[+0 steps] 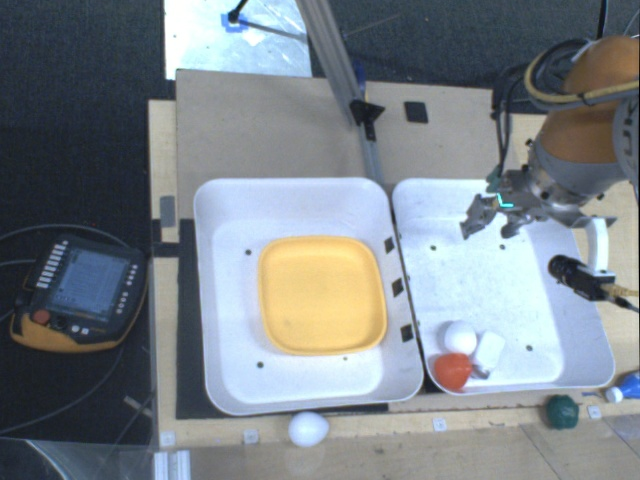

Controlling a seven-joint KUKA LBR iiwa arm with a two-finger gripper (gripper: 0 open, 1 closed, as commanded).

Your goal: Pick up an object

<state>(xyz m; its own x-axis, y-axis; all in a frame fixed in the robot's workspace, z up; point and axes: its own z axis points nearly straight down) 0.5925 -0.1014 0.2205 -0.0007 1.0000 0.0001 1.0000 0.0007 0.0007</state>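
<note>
Beside right bin (585,368): green ball (561,410), white egg (308,429)

My bench (270,128) is a tan board, and on it sit two shallow white bins side by side: the left bin (225,268) and the right bin (570,318), their inner rims touching. In front of the left bin, directly on the bench, lies a white egg-shaped ball (308,428). Near the right bin's front corner rests a dark green ball (562,411).
</note>
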